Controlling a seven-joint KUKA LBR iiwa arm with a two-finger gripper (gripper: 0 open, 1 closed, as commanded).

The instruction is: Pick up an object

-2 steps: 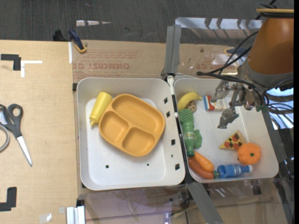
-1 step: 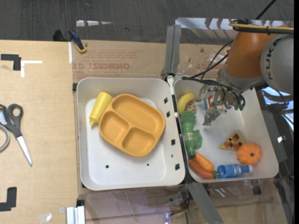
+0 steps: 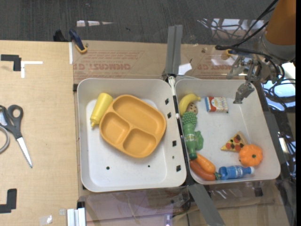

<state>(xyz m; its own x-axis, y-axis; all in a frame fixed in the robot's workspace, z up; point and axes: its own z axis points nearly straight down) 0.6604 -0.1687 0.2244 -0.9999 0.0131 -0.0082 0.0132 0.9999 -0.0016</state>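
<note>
Camera view: gripper (image 3: 244,91) hanging at right bin (image 3: 269,126) far edge, grasping nothing; cannot tell finger state. Nearest pick: small carton (image 3: 217,104), just left of gripper. Risk: straight descent landing on bare floor beside carton, or nudging carton toward banana (image 3: 187,100).

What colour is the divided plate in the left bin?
The divided plate is orange-yellow, seen in the camera view.

The pale wooden bench (image 3: 37,140) carried two shallow white plastic bins (image 3: 127,180) side by side, a flattened brown cardboard sheet (image 3: 117,60) behind them, and grey-handled scissors (image 3: 16,131) at the left.
</note>
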